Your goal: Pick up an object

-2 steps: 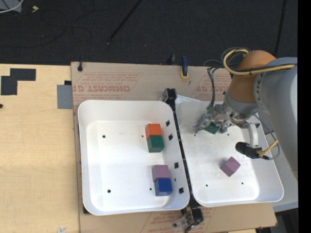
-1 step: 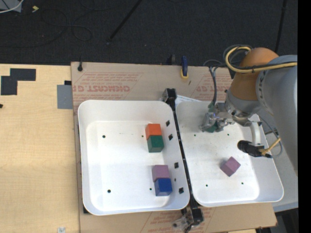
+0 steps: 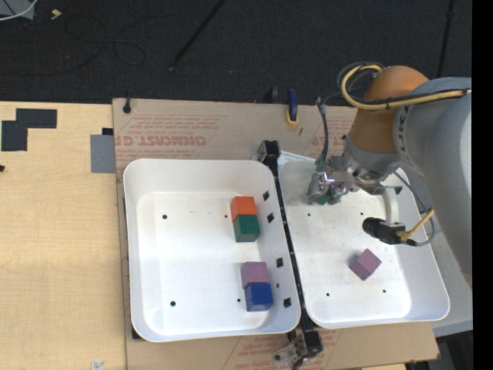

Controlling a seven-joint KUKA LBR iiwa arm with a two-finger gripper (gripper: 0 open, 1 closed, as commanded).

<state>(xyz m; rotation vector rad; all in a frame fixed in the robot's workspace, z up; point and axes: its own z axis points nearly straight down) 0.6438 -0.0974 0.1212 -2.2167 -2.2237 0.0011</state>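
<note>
Camera view is showing the claw (image 3: 323,191) hanging low over the right bin's (image 3: 431,299) upper left area; whether it is spread I cannot tell. A purple block (image 3: 365,264) is lying apart in that bin. The left bin (image 3: 154,314) is holding orange (image 3: 243,206), green (image 3: 246,228), lilac (image 3: 254,273) and blue (image 3: 259,295) blocks. Both bins are sitting on the cardboard-covered surface (image 3: 192,133).

Two bins (image 3: 146,206) (image 3: 416,299). Five blocks: one orange (image 3: 243,206), one green (image 3: 246,228), one blue (image 3: 259,296), two purple (image 3: 254,272) (image 3: 366,264).
</note>
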